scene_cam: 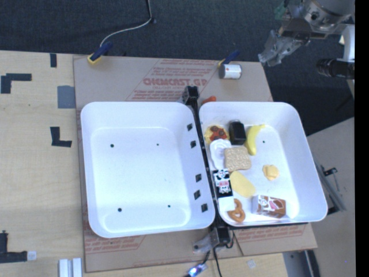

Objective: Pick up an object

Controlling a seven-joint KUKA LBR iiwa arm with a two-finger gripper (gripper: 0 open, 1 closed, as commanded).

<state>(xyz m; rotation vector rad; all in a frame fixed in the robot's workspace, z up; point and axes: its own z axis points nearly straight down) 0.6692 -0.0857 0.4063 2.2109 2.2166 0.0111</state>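
Hovering High, Off the Bins

Hanging up in the top right corner, the gripper (275,49) sits over the dark floor, well apart from both bins. Whether its jaws are wide or narrow, I cannot tell from this angle.

Down below, the right bin (304,154) carries all the goods: a banana (253,139) just beside a black block (237,131), a slice of bread (237,158) near the middle, a pretzel (236,214) at the near edge, and a red-brown packet (271,206) next to it. Nothing is lifted. The left bin (92,154) lies alongside, the two rims touching.
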